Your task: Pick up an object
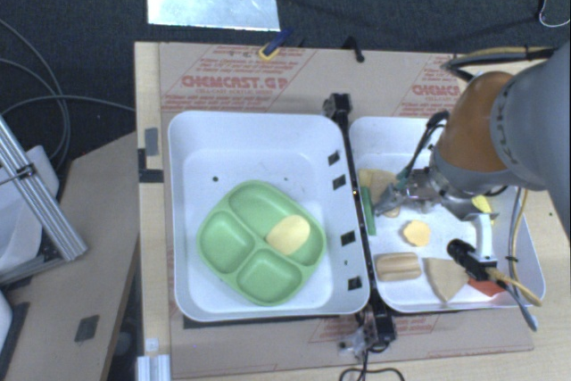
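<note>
Gripper: the gripper [399, 196] is hanging low over the right bin [385, 131], near its left wall; whether it is gripping anything cannot be told.
Nearest object: a round yellow piece [416, 234] is lying just beside it at five o'clock.
Next out: a tan block [397, 266] is sitting at six o'clock, its long axis running nine to three.
Further: a tan wedge [444, 277] is resting at five o'clock.
Left bin: a green divided plate [234, 238] is carrying a yellow lump [288, 234], well apart at nine o'clock.
Hidden: the arm [500, 134] is covering the bin's right part.
</note>
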Action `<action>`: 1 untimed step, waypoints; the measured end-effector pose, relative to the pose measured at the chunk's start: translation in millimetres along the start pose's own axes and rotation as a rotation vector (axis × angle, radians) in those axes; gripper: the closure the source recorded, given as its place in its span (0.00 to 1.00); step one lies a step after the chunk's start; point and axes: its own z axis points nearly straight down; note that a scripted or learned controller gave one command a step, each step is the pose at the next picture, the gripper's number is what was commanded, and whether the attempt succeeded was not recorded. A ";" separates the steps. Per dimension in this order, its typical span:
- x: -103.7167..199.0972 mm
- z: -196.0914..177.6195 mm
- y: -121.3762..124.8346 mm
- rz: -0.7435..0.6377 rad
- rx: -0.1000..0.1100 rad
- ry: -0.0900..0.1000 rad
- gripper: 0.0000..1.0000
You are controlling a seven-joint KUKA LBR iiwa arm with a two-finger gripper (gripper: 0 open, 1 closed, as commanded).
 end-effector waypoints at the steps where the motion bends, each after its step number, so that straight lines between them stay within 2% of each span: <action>1: -46.3 0.9 -78.5 0.015 0.012 -0.002 0.00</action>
